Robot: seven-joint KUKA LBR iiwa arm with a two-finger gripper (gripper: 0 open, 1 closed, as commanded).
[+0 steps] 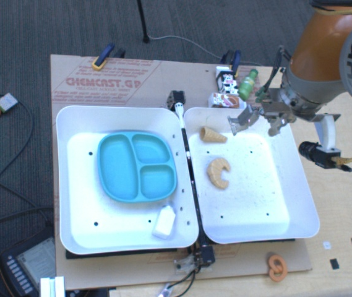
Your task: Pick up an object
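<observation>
The right bin (287, 184) holds a tan croissant (219, 172) left of its middle and a small tan cone-shaped piece (212, 135) near its far left corner. My gripper (258, 124) hangs over that bin's far edge, to the right of the cone piece. Its two grey fingers are spread apart and nothing sits between them. The left bin (77, 184) holds a blue divided plate (137, 167) and a small white block (164, 221) near its front right corner.
A green bottle (247, 84) and a small printed box (225, 96) stand on the board just behind the right bin, close to the gripper. A black clamp (176, 98) sits where the bins meet. An orange ring (277, 266) lies in front of the right bin.
</observation>
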